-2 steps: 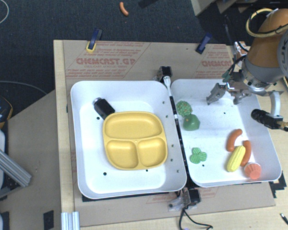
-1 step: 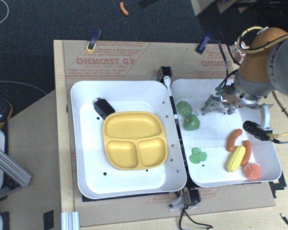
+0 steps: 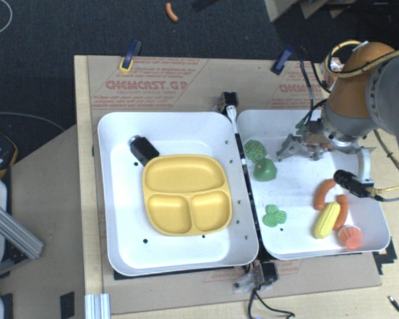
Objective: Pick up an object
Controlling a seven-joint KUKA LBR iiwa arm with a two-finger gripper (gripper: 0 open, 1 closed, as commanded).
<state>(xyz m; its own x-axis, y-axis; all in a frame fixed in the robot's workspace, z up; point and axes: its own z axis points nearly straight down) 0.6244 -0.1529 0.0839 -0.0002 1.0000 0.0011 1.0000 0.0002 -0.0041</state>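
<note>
The grey arm with its orange band reaches in from the right over the right shallow white plastic bin (image 3: pixel 289 121), and its two-finger gripper (image 3: pixel 304 146) hangs above that bin's far half, near the middle of the far edge; whether it is spread or pressed together cannot be told, and nothing shows pinched in it. Along the right bin's left edge lie a round green leafy toy vegetable (image 3: pixel 255 149) and, just beside it toward the near edge, a green toy pepper (image 3: pixel 265 171); further toward the near edge, a small green ridged toy piece (image 3: pixel 274 216) lies apart from them. Toward the right bin's near right corner, an orange toy sausage (image 3: pixel 324 193), a yellow toy corn cob (image 3: pixel 326 219), a second orange toy sausage (image 3: pixel 342 209) and a salmon-pink round toy piece (image 3: pixel 350 236) lie clustered closely. The left shallow white plastic bin (image 3: pixel 113 178) carries a yellow plastic plate with three compartments (image 3: pixel 186 195) in its middle, and a short black cylinder (image 3: pixel 143 150) touches the plate's far left corner. Both bins rest on a brown cardboard-covered bench top (image 3: pixel 186 78).
</note>
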